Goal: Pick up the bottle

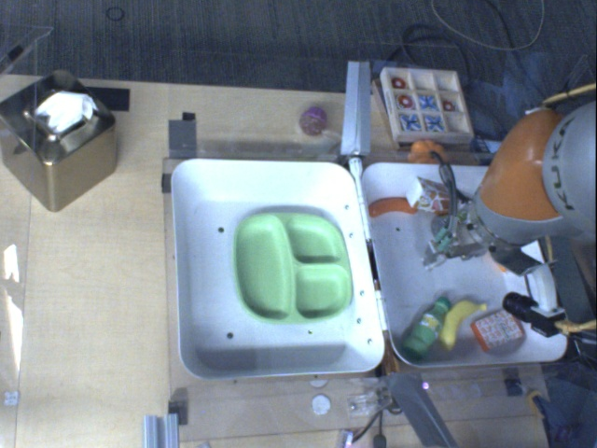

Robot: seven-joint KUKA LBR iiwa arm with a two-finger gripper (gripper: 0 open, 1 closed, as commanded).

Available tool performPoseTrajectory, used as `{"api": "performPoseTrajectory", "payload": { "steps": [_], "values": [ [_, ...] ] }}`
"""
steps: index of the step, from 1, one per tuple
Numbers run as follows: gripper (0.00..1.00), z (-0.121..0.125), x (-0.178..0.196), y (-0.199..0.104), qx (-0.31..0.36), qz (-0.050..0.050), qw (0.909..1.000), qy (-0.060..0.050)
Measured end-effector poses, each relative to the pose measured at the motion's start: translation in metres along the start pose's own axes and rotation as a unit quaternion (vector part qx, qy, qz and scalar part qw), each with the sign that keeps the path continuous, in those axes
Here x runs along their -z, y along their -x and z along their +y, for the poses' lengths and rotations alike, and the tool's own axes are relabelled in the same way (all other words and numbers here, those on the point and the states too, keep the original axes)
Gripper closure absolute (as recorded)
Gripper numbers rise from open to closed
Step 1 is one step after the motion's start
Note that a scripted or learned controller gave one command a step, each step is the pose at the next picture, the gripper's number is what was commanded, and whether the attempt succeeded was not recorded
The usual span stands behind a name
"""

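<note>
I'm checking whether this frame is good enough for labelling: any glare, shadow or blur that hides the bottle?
Camera view: the green bottle is soft but readable, unglared, beside the banana; the green tray casts a faint shadow in the left bin; the gripper region is blurred and cluttered.

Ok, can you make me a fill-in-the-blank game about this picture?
1. The green tray sits in the ____ bin.
2. The bottle lies right beside a yellow ____.
3. The tray has ____ compartments.
4. The band on the arm is ____.

Missing words: left, banana, three, orange.
</note>
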State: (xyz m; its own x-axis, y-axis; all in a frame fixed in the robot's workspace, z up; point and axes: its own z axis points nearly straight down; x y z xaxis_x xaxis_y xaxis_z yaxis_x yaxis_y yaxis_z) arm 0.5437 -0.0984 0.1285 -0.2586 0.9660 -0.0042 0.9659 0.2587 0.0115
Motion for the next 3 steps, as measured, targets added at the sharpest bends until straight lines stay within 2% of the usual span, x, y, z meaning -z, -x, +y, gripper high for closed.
{"api": "performPoseTrajectory", "payload": {
  "steps": [1, 2, 3],
  "values": [
    [0.00, 0.000, 0.000, 0.000, 0.000, 0.000, 1.0000, 0.000],
    [0.00, -0.051, -0.037, -0.004, 0.047, -0.001, 0.9989, 0.003],
    [1.00, -0.047, -0.024, -0.002, 0.048, -0.004, 0.9988, 0.008]
  ]
}}
